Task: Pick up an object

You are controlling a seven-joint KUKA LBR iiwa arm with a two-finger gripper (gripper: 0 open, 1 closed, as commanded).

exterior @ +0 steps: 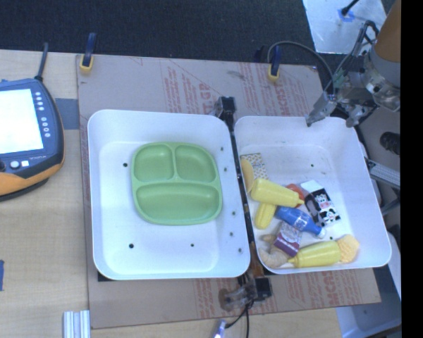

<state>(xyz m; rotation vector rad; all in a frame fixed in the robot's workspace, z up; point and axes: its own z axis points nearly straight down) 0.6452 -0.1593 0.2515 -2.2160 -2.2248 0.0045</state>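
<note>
The arm is seen at the top right, bent down and to the left. The gripper is held up high. Its two fingers are spread apart, with nothing between them.

We are finding no fully legible text. The brown cardboard sheet under the bins is carrying faint red printing, too blurred to read. The grey handheld control pendant is showing a washed-out white screen. The small black-and-white packet is bearing an unreadable pattern.
</note>
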